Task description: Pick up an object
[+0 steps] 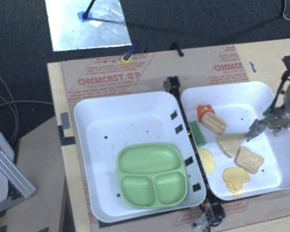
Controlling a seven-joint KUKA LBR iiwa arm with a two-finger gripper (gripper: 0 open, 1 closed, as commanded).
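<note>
Grey arm reaches over the right bin (286, 170) from its right edge, gripper (257, 129) hovering, whether wide or narrow I can't tell. Bread slice (249, 159), hot-dog bun (213, 123) and cheese wedge (227, 143) lie below; green divided plate (152, 174) fills the left bin (98, 124).

We see even, soft overhead light, glare on the foil sheet (87, 18) (top left), faint shadows, slightly grainy focus.

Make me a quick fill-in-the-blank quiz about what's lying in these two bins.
The green tray lies in the ____ bin.
The tray has ____ compartments.
The gripper hangs over the ____ bin.
The bread lies in the ____ bin.

Missing words: left; three; right; right
</note>
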